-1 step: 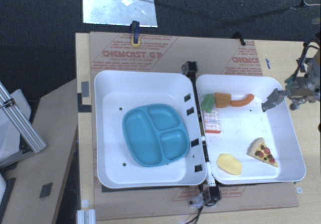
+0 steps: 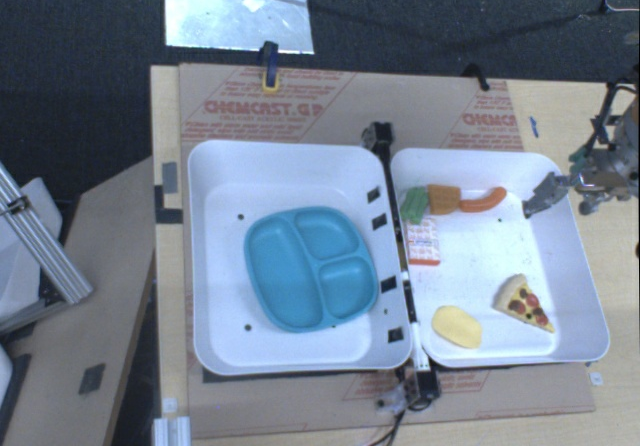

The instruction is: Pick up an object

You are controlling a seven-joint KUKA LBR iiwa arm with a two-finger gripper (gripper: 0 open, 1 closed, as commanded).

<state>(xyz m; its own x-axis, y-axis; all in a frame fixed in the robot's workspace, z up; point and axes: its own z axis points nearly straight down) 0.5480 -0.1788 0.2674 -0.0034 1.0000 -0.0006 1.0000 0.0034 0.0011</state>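
The right bin (image 2: pixel 570 244) holds a pizza slice (image 2: pixel 524 302) near its front right, a yellow oval piece (image 2: pixel 457 326) at the front, a white and red packet (image 2: pixel 423 241) by its left wall, and a green piece (image 2: pixel 414 203), an orange block (image 2: pixel 443 198) and a sausage (image 2: pixel 483 200) along the back. My gripper (image 2: pixel 547 194) hangs at the bin's right rear edge, to the right of the sausage, with nothing seen between its fingers.
The left bin (image 2: pixel 215 234) carries a blue divided plate (image 2: pixel 308 267). A black divider with clips (image 2: pixel 392 234) runs between the bins. Cardboard (image 2: pixel 300 104) lies under both bins. A metal frame (image 2: pixel 35 234) stands at the far left.
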